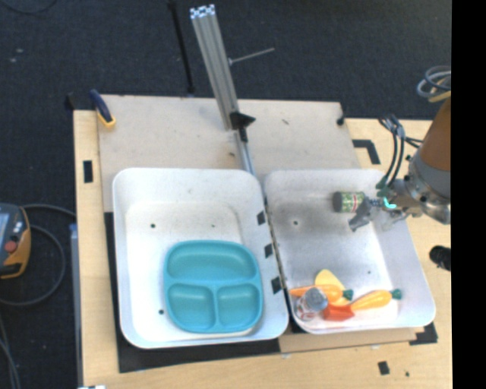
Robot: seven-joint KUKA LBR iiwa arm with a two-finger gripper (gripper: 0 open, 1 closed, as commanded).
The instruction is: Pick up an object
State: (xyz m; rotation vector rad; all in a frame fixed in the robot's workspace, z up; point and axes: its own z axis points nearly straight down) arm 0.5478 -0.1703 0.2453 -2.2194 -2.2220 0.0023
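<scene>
A pale wooden bench (175,133) fills most of the frame on a dark floor. 2 white bins sit side by side on it: the left bin (133,190) and the right bin (410,266). A silver metal post (218,68) slants from the top centre down to the gap between them. A blue and yellow clamp (102,108) sits at the bench's upper left corner. An orange and black device (14,241) with a cable lies at the left edge.

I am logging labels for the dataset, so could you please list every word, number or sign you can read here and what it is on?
No text reads.
Can: green label, too blurred to read.
Post: black-and-white checker marker at the top, no characters.
Yellow device: red spot, no legible writing.
</scene>
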